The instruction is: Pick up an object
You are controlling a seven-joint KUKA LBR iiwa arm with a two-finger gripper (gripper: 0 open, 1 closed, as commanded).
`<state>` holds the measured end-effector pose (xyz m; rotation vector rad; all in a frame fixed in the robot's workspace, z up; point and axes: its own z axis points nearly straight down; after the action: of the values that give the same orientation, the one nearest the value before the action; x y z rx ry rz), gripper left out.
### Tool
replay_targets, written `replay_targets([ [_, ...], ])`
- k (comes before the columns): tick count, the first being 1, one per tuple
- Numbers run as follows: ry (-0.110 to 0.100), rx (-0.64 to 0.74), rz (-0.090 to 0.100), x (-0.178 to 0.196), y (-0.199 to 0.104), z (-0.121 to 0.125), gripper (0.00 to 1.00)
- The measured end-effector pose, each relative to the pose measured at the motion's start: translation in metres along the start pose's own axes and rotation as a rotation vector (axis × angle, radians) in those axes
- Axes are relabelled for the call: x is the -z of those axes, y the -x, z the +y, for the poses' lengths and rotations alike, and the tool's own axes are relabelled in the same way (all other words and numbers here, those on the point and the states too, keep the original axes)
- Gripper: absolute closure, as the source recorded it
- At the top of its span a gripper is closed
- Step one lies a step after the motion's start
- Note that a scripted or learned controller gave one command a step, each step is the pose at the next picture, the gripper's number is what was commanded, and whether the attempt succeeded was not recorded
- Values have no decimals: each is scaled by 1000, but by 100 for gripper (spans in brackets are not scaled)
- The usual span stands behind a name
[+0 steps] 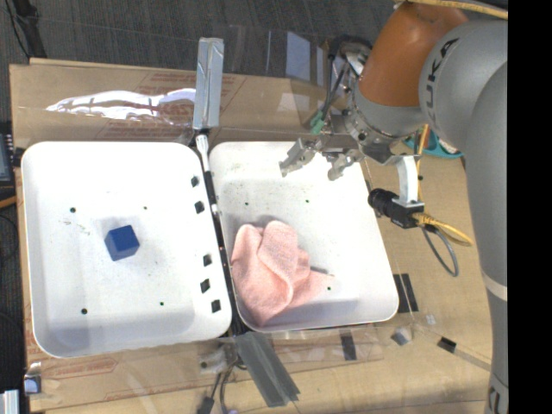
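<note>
Camera view, from above the desk (103, 93): the arm's end effector (316, 164) hangs over the far edge of the right bin (366, 231), its two fingers spread apart with nothing between them. The nearest thing to pick is the pink cloth (269, 270) — it lies crumpled on the bin floor below the end effector in the picture, towards the near wall and somewhat to its left, well apart from the fingers. A blue cube (122, 241) sits much farther left, across the divider in the left bin (52, 188).

Judging by the layout, the cloth is the likelier target. A clean grab would probably mean bringing the open fingers above the cloth's raised fold, dropping straight down and closing on the bunched fabric rather than a flat edge — a thin layer could slip free as the arm lifts.
</note>
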<state>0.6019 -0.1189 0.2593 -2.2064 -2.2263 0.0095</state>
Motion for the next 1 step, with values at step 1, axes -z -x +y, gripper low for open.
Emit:
replay_targets([
  [1, 0, 47, 0, -81, 28, -28, 0],
])
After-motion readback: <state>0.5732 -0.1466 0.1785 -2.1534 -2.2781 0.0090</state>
